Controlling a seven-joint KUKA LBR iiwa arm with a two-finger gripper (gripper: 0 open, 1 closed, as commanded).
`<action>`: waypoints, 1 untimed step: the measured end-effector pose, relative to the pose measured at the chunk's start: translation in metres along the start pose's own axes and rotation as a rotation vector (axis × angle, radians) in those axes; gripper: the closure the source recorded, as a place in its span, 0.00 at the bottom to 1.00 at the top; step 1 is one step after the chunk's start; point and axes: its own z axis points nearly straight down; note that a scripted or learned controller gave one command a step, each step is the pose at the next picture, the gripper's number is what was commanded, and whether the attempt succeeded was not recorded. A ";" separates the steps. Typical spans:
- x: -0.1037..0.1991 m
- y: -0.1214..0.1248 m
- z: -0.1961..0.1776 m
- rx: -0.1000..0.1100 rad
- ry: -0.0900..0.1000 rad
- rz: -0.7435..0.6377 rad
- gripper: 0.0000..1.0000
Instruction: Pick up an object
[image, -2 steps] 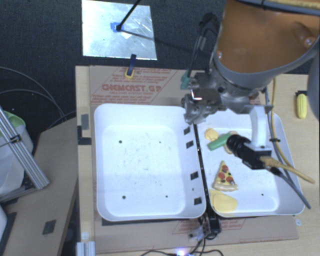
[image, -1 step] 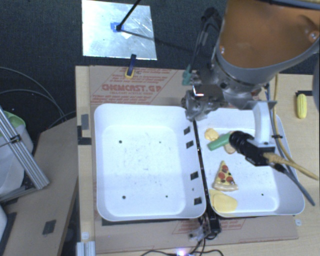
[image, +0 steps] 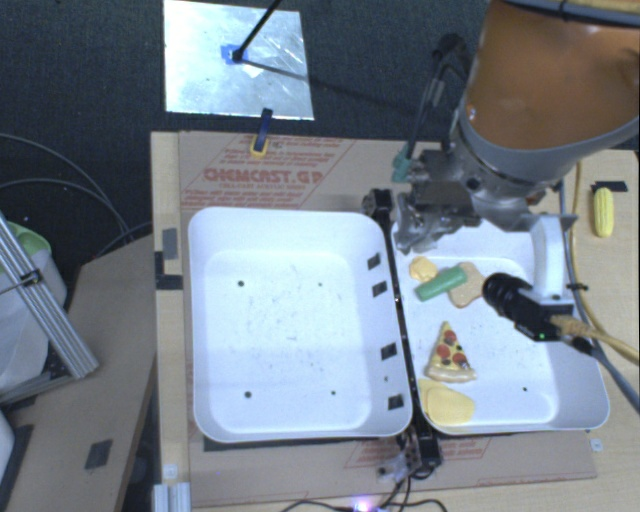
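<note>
The right bin (image: 560, 405) holds a green cylinder (image: 449, 281) lying across a tan cookie-like piece (image: 467, 290), a small yellow piece (image: 423, 268) just left of them, a pizza slice toy (image: 450, 354) and a flat yellow piece (image: 447, 405) near the front. My gripper (image: 418, 232) hangs at the bin's back left corner, just above the small yellow piece and the green cylinder. The big orange and grey arm covers the bin's back part.
The left bin (image: 290, 320) lies beside the right one, with a black clip strip (image: 392, 320) between them. A black cylinder (image: 520, 302) on the arm juts over the right bin. A yellow corn toy (image: 603, 211) lies on the bench at the far right.
</note>
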 end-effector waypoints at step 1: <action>0.077 0.023 0.023 0.000 0.002 -0.010 1.00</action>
